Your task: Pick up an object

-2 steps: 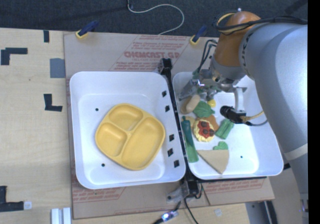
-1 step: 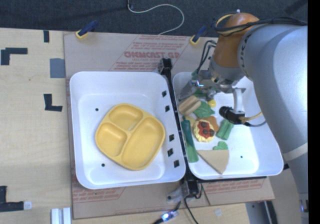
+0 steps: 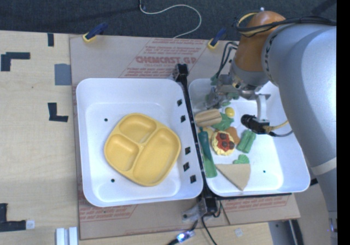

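Worktop (image 3: 38,129) carrying two white bins side by side. Left bin (image 3: 93,93) given over to a yellow plate (image 3: 143,149) with three wells, lying flat near its middle. Right bin (image 3: 273,167) crowded with toy food, all bunched against the wall shared with the left bin: a tan roll (image 3: 208,116) at the top of the heap, a small yellow piece (image 3: 229,112) beside the roll, a pizza round (image 3: 225,143) below it, a long green stick (image 3: 207,153) along the shared wall, a green pickle (image 3: 246,141) just right of the pizza, a tan wedge (image 3: 236,174) lowest of all. End effector (image 3: 221,95) poised just above the roll at the bin's upper end, probably lined up there for a descent onto the heap. Cannot tell its opening, since the wrist and cables hid it. Nothing seen held; pick judged not yet made.
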You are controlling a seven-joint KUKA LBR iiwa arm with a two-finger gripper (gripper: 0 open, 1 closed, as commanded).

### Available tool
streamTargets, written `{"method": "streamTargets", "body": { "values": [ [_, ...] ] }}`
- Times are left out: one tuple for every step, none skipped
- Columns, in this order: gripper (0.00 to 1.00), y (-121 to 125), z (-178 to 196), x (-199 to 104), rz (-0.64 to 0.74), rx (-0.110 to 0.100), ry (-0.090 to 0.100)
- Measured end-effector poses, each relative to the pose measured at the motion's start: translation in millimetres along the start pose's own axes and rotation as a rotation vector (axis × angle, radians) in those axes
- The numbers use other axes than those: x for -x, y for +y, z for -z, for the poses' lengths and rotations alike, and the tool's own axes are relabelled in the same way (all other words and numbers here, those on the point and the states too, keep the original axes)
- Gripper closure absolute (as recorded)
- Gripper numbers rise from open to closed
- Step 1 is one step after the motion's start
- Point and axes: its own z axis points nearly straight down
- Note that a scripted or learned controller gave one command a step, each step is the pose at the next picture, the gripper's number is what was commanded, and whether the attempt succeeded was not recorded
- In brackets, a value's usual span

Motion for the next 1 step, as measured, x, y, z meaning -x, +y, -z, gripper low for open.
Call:
{"method": "streamTargets", "body": {
  "values": [
    [1.0,9.0,58.7,3.4,-0.002,0.002,0.001]
  ]
}}
